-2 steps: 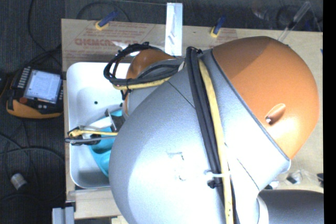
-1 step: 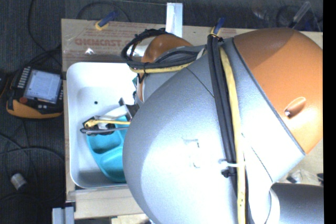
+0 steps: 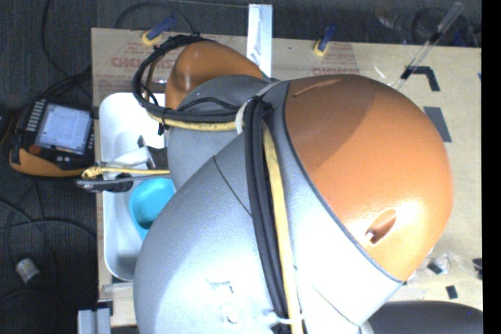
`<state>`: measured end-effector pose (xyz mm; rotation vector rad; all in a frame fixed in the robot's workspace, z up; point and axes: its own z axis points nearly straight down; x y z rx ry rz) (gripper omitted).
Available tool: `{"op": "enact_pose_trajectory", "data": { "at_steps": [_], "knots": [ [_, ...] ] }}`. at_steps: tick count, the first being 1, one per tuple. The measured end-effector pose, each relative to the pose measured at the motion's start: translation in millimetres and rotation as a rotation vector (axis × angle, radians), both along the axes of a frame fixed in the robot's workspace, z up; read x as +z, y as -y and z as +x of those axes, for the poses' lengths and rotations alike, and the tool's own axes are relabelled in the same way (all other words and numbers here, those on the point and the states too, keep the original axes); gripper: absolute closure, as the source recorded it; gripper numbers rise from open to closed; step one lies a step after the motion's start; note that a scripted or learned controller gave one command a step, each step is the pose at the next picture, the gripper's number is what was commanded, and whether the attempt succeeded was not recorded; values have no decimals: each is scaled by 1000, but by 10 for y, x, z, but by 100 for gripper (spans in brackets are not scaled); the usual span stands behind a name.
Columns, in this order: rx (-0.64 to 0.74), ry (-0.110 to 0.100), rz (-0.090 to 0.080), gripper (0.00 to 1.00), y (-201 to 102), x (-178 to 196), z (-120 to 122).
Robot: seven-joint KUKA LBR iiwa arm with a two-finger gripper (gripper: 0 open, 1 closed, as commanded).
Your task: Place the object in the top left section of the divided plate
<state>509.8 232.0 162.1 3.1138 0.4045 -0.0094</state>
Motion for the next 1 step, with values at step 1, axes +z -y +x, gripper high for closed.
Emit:
{"op": "enact_pose_trajectory", "data": {
  "at_steps": [1],
  "knots": [
    [-54,2,-1,100,549,1034,15]
  ]
}}
